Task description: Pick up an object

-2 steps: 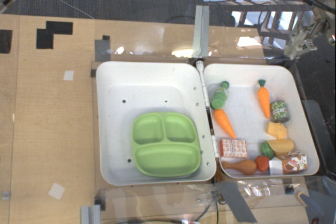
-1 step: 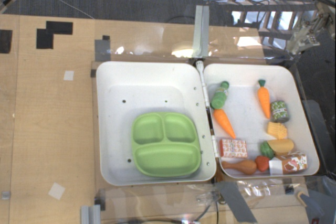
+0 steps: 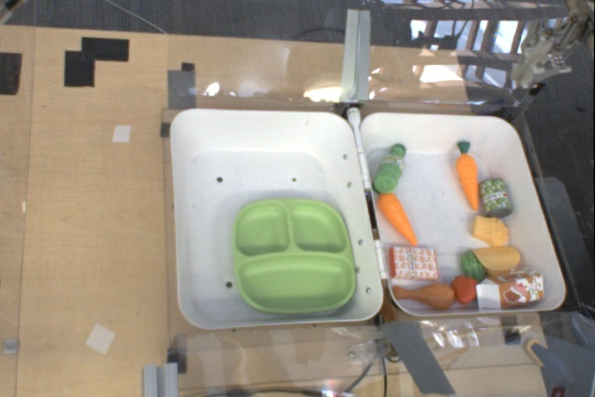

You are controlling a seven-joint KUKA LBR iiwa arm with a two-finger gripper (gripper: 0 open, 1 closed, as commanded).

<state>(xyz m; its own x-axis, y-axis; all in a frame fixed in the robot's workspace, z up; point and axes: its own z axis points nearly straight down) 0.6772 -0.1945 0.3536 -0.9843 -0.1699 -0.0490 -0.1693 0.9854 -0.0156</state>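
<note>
Here, carrot well below pincer

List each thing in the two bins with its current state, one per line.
green divided plate: flat in left bin, compartments bare
left carrot: lying in right bin, beside green bottle
right carrot: lying, leaf end toward far wall
small red-and-white box: lying flat
gripper: beyond right bin's far corner

The bench at the frame's left looked like pale matt wood. Both bins read as smooth white plastic, and the green divided plate showed a soft plastic sheen.
</note>
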